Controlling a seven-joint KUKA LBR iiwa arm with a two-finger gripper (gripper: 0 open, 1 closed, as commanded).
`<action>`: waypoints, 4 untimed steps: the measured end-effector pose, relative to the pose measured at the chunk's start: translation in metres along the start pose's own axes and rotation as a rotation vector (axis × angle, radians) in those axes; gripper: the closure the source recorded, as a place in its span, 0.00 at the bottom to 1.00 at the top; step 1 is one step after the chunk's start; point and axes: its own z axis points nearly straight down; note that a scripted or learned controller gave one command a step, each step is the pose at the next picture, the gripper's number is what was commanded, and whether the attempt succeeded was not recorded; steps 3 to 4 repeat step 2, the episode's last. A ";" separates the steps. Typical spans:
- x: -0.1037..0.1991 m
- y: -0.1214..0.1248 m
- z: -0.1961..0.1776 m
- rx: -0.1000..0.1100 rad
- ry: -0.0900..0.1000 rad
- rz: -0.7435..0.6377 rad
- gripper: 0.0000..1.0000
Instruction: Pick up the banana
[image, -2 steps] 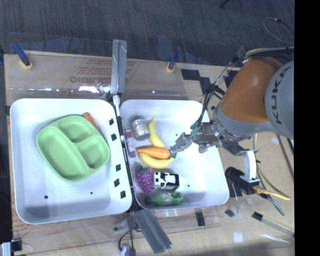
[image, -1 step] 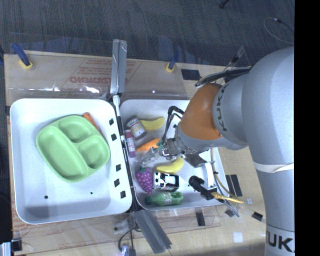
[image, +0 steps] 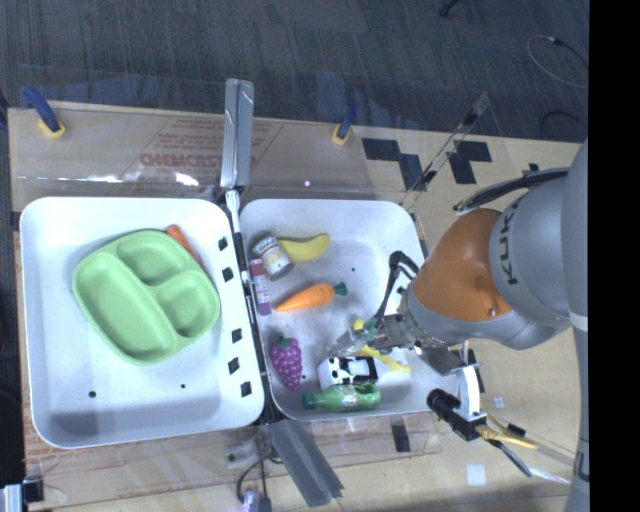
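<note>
Arm's grey-and-orange wrist (image: 470, 285) is sitting highest, closest to the lens, leaning in from the right over the right bin's lower right corner.

Scanning left to right:
- Left bin (image: 50, 300) is carrying a green divided plate (image: 148, 293); an orange item (image: 180, 238) is peeking out at the plate's upper right edge.
- Right bin (image: 400, 215): small can (image: 271, 256) and a pink bottle (image: 261, 292) are lying near the divider, purple grapes (image: 286, 360) below them.
- Banana (image: 304, 247) is lying in the upper left part of this bin, just right of the can, touching or nearly so. Unobstructed from above.
- Carrot (image: 307, 297) is sitting just below the banana, clear of it.
- Green bottle (image: 343, 400) is lying along the bottom wall, with a black-and-white cow-patterned item (image: 345, 372) just above it.
- Gripper (image: 375, 335) is hanging low over a clutter of the cow item and something yellow (image: 392, 362). Finger state: can't tell, too blurred and cluttered.

Step, as I'm judging it: pre-grasp, nothing on the target yet. Tool is working the wrong spot, well apart from the banana.

Next move is calling for: lifting clear of the clutter, traversing up and left past the carrot, aligning the fingers across the banana's short axis, descending without nudging the can.
</note>
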 end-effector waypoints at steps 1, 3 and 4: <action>0.000 0.000 -0.010 0.001 0.000 -0.007 1.00; -0.016 0.106 -0.096 0.011 0.004 0.132 1.00; -0.016 0.106 -0.096 0.011 0.004 0.132 1.00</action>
